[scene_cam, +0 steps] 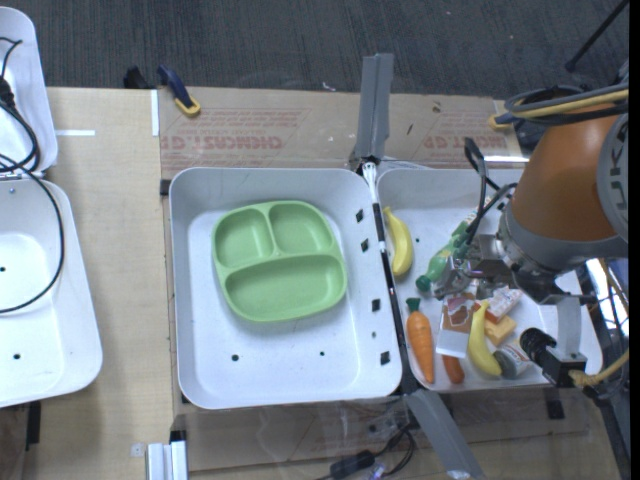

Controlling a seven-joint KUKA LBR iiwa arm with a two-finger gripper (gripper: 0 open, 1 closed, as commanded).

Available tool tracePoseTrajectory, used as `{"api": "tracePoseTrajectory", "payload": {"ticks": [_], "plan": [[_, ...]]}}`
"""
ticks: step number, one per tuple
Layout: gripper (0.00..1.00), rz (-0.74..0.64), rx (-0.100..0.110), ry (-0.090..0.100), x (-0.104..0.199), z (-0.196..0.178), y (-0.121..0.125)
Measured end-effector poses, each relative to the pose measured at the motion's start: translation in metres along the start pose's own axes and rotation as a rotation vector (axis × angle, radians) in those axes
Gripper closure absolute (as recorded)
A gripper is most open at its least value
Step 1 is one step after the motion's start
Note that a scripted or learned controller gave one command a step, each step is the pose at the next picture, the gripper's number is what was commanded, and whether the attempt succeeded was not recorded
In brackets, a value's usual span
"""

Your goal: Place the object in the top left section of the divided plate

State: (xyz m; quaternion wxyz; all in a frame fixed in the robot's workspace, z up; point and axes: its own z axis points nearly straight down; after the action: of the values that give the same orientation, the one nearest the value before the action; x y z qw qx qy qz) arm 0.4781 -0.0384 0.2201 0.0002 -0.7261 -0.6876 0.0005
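Reaching in from the right, the grey arm with its broad orange band [570, 183] hangs low over the right white bin [432, 190], and its claw [478, 268] sits down among the heap of toy food there, presumably because the program is trying to pick one piece out; I cannot tell whether the claw is open, closed or gripping anything, since the wrist and the clutter hide its tips. Which piece is meant as the object is not clear either; whatever it is, it lies in that right bin, well apart from its goal. The heap looks like smooth moulded plastic: a curved yellow banana [400, 244] lying against the bin's left wall, an orange carrot with a green top [420, 338] below it, a second yellow banana [482, 342] near the front, some green leafy pieces [447, 256] and small boxy packets [458, 314] close to the claw. The pale green divided plate [282, 260] rests flat in the left white bin [195, 298], rounded at its corners, matte, with two small sections at the far side and one long section at the near side; all three look bare. Both bins stand side by side on the tan surface [250, 128], so the carry, in my judgement, is a short sideways move over the shared rims.
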Motion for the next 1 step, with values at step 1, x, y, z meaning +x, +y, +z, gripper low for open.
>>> {"api": "tracePoseTrajectory", "payload": {"ticks": [1], "plan": [[1.00,-0.089,0.003,-0.002,0.0829,0.0125,0.0449]]}}
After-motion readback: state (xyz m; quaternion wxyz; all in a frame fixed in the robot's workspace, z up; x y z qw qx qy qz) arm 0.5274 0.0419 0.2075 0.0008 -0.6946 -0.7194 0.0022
